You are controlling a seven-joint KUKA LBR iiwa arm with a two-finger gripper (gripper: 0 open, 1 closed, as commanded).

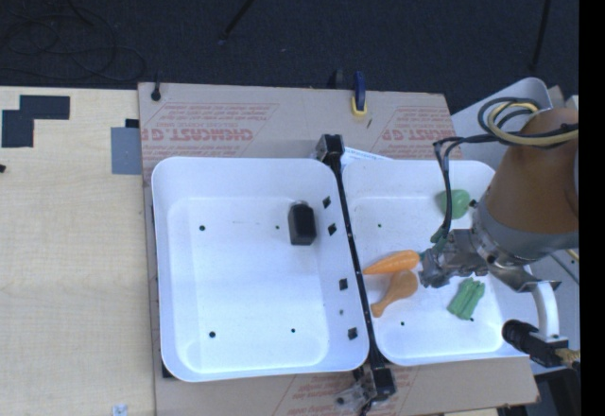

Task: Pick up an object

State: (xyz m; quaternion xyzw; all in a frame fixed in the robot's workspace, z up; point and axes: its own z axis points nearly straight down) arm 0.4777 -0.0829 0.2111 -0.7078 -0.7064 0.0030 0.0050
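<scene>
My gripper (437,270) is low in the right bin (397,348), at the right tip of an orange carrot (390,263). A tan drumstick-shaped piece (395,292) lies just below the carrot. A ridged green piece (465,299) rests to the right of the gripper, under the wrist. A round light-green object (456,203) sits near the bin's far right, partly behind a cable. A small black block (302,223) lies in the left bin (189,348), near its upper right. The arm's body hides the fingertips.
A black divider strip (342,244) runs between the two bins. The arm's orange-banded body (534,187) and yellow-black cables (506,119) hang over the right bin's right side. Cardboard (236,121) lies under the bins, on a wooden bench (66,263).
</scene>
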